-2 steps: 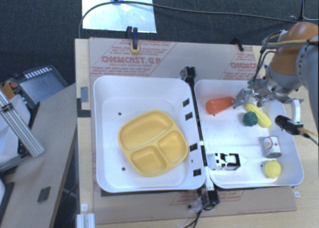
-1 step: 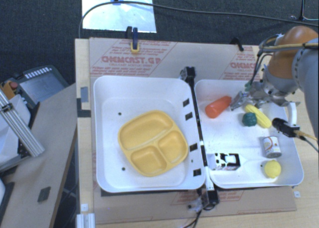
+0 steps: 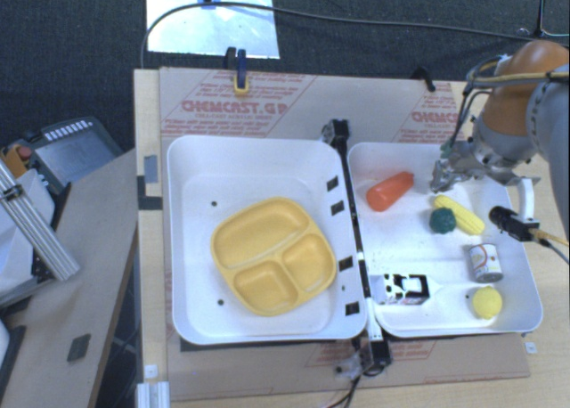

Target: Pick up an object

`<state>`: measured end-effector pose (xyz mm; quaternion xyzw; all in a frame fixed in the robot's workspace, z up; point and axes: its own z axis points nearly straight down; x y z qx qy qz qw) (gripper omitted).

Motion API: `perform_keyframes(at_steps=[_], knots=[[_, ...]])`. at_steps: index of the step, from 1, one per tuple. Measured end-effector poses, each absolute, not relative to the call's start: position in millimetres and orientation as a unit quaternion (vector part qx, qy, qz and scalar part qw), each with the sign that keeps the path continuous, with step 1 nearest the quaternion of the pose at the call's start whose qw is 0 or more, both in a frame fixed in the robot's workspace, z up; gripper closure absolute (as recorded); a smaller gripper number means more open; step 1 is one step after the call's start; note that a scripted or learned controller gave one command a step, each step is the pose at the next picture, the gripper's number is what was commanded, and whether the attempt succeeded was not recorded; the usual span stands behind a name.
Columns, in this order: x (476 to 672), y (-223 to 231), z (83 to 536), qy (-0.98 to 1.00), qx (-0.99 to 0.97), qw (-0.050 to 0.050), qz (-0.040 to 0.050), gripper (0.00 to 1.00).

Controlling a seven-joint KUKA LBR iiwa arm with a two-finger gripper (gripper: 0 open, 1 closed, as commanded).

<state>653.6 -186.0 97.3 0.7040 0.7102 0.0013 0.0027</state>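
over the right bin's (image 3: 533, 308) far edge my gripper (image 3: 443, 176) hangs just above the corn cob (image 3: 460, 215), placed to drop onto it; whether i'm spread or pressed together, i cannot tell.

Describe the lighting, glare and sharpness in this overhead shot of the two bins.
Camera view: even, soft light with faint shadows; the yellow tray and left bin are fairly sharp. Strong glare bleaches the reflective sheet on the dark floor. The white right bin looks bright, nearly washed out. The claw near the orange carrot is soft, its detail unclear.
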Motion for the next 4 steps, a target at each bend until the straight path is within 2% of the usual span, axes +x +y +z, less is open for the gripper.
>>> perform_keyframes(at_steps=[2, 3, 4], knots=[[653.1, -184, 228, 0.709, 0.705, 0.004, 0.0021, 1.00], [654.2, -184, 241, 0.709, 0.705, 0.002, 0.0012, 1.00], [635.4, -124, 243, 0.710, 0.704, 0.000, 0.0011, 1.00]])
